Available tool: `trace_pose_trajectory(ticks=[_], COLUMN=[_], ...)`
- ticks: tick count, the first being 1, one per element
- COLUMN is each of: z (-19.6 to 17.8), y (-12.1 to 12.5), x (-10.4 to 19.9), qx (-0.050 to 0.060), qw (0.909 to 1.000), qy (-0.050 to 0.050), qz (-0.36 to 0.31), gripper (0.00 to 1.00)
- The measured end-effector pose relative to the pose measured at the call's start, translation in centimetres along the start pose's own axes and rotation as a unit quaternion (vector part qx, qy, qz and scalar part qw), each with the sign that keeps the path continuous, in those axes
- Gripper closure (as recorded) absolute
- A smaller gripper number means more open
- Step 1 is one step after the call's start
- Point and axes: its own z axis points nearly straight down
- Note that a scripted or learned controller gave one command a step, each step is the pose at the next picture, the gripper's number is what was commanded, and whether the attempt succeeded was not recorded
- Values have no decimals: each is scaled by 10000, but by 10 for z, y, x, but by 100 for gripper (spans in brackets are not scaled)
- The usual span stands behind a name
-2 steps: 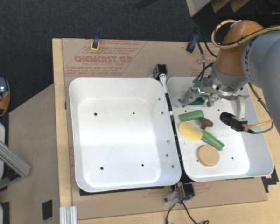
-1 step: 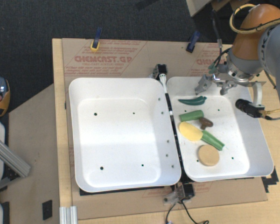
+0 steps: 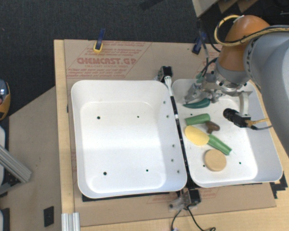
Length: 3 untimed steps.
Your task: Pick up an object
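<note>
cardboard-topped bench carries two white bins, and in the right bin the gripper, whose state i cannot tell, hangs at the far end just beyond a green block lying crosswise, nearer the camera.

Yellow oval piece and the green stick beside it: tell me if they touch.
Touching. In the camera view, the yellow oval piece overlaps the green stick at its right edge, with no white bin floor between them.
</note>
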Motion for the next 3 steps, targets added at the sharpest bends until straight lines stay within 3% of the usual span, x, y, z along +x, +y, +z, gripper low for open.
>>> trace_pose_trajectory(ticks=[1,2,3], z=[-11,-106,-100], y=[-1,0,-82], x=[-1,100,81], qx=[4,-14,66], qw=[10000,10000,10000], qy=[-3,14,10], qz=[2,-31,21], gripper=[100,100,100])
